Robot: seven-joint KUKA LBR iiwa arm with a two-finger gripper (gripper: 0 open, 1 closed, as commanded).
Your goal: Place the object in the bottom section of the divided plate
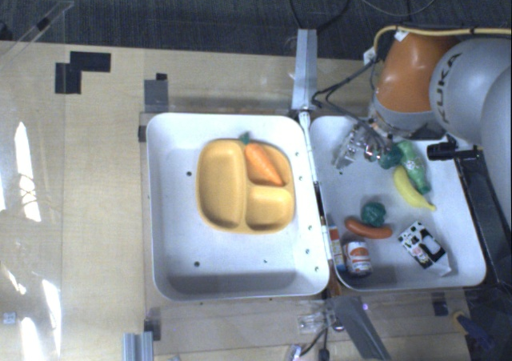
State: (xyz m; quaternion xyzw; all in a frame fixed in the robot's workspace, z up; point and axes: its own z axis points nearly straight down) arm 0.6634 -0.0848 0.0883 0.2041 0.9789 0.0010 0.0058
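A: Pale wooden worktop (80, 215), two white bins. Left bin (172, 263) contents?

B: Yellow divided plate (224, 187) at its centre. Orange carrot (264, 164), tapered with a green stem end, lies in the plate's upper right section.

A: Gripper?

B: Gripper (356, 147) hovers right of the plate, over the right bin (464, 267). Cannot tell its state. Banana (412, 190), sausage (368, 230) and can (358, 257) lie further right of the plate.

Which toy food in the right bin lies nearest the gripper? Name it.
The green vegetable, just beside the gripper; the banana, the round green piece and the sausage lie farther off.
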